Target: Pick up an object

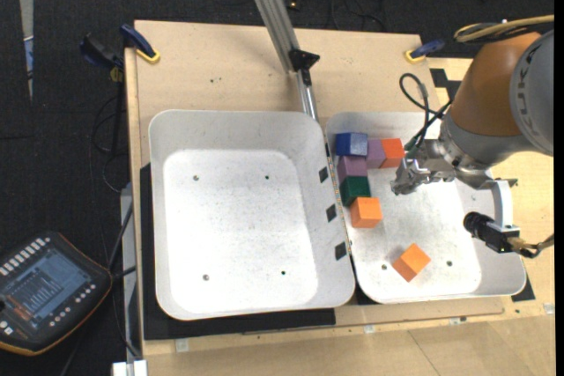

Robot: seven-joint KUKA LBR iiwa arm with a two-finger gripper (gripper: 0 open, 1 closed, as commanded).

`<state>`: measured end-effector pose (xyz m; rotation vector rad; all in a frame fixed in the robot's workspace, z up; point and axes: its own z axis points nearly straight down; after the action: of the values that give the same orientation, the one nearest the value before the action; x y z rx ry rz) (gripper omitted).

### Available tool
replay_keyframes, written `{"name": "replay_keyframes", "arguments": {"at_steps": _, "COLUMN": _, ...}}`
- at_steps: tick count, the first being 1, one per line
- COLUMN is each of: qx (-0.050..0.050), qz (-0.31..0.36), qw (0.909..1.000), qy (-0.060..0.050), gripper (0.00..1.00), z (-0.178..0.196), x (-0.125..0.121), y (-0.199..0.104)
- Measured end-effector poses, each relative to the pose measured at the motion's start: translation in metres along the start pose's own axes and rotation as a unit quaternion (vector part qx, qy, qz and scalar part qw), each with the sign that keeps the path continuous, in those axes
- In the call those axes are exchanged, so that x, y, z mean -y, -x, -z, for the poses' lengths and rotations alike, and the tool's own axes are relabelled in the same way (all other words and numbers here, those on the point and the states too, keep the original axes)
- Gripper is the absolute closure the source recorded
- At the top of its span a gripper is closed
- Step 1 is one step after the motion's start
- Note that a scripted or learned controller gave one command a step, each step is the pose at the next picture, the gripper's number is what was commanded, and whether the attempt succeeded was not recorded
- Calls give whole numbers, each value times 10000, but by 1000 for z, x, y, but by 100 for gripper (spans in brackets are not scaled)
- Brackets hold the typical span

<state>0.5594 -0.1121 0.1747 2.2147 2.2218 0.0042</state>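
The right bin holds several blocks. A blue block, a purple block, a green block and an orange block run in a column along its left wall. A pink-purple block and an orange block lie beside the blue one. Another orange block lies alone near the front. My gripper hangs over the bin's middle, just right of the column and just below the orange block at the back. I see no block between its fingers.
The left bin stands beside the right one. A metal pole slants down from the top to the bins' shared back corner. Blue-and-yellow clamps sit at the board's back corners. A teach pendant lies at lower left.
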Motion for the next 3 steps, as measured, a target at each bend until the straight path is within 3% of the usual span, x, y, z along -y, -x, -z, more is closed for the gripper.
{"name": "replay_keyframes", "arguments": {"at_steps": 2, "qx": 3, "qz": 1, "qw": 10000, "qy": 8, "gripper": 100, "z": 96, "x": -9, "y": 2}}
{"name": "replay_keyframes", "arguments": {"at_steps": 3, "qx": -13, "qz": 23, "qw": 10000, "qy": -14, "gripper": 100, "z": 99, "x": -20, "y": -55}}
